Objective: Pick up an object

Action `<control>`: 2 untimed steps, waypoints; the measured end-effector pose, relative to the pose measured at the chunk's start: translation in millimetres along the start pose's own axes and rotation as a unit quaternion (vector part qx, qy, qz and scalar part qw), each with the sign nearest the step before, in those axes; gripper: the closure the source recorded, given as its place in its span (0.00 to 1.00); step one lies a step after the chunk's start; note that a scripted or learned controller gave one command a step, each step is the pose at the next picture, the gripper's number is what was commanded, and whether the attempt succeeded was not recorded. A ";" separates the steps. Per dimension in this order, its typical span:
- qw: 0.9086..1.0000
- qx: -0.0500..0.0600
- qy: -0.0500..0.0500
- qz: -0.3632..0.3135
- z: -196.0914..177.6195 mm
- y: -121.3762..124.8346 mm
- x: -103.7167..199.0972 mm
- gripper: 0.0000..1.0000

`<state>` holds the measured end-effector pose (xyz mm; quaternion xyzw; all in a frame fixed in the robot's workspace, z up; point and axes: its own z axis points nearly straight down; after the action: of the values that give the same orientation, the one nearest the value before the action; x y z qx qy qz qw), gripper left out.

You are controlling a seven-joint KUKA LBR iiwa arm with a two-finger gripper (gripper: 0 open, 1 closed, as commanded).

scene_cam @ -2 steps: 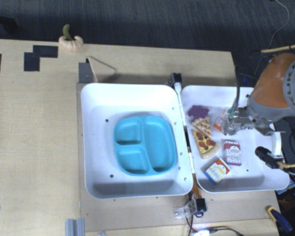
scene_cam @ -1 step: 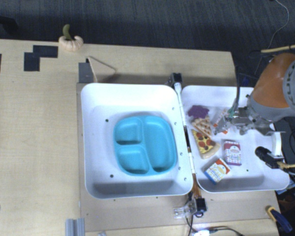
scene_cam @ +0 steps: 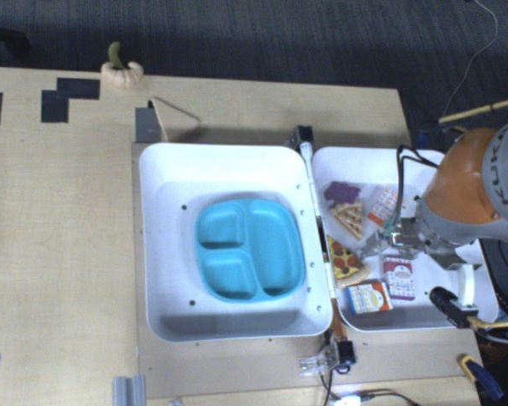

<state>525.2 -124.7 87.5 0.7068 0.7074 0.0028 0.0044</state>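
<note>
The pick is not done yet, as far as this view shows. The pincer (scene_cam: 388, 237) is low inside the right bin (scene_cam: 423, 318), among the loose things there, and nothing can be seen lifted or carried. Whether it is released or clenched I cannot tell, since the wrist and the orange band of the arm (scene_cam: 461, 189) hide most of it from above.

Several candidates lie close by. Just to the pincer's left, toward the bin's dividing wall, is a striped wedge-shaped piece (scene_cam: 349, 219), and beyond that, further up the view, a purple object (scene_cam: 342, 192). Just up the view from the pincer is a small clear packet (scene_cam: 382, 204). Below and to its left lies a pizza-slice toy (scene_cam: 346, 263); directly below it are a red-and-white card (scene_cam: 399, 278) and a small printed box (scene_cam: 367, 297) (both lying flat on the bin floor). Which one is the target I cannot say.

Well to the pincer's left, in the left bin (scene_cam: 165, 227), rests a blue divided tray (scene_cam: 250, 248).

What remains, by my judgement: closing on one item, lifting it clear of the bin, and showing that it stays held.
</note>
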 end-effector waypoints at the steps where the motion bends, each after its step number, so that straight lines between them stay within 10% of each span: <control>1: 1.000 -0.003 -0.001 -0.001 -11.8 2.5 -0.2 1.00; 2: 1.000 0.003 0.001 0.000 -12.2 35.9 -43.3 1.00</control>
<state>561.0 -167.9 100.2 0.7067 0.7075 0.0008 0.0016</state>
